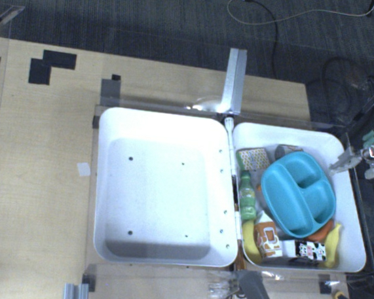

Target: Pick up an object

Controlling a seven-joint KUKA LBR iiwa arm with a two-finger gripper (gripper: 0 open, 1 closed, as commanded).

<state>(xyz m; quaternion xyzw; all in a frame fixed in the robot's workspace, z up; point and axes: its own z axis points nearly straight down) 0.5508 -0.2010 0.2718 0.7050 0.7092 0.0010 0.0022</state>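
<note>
The right bin (355, 214) holds a pile of objects. A blue divided plate (299, 192) lies on top, tilted. Along the bin's left wall lies a green bottle (246, 198), with a patterned packet (254, 158) behind it. A yellow banana (251, 244) curves along the front left corner, and an orange carton (268, 239) rests on it. A black-and-white item (310, 251) lies at the front. A grey object (287, 150) peeks out behind the plate. My gripper (351, 161) hangs at the bin's far right rim, apart from the objects.
The left bin (160, 186) sits beside the right one, with a metal post (235, 84) rising behind the divide. Cables (351, 89) lie behind the right bin. The wooden bench (33, 177) stretches to the left.
</note>
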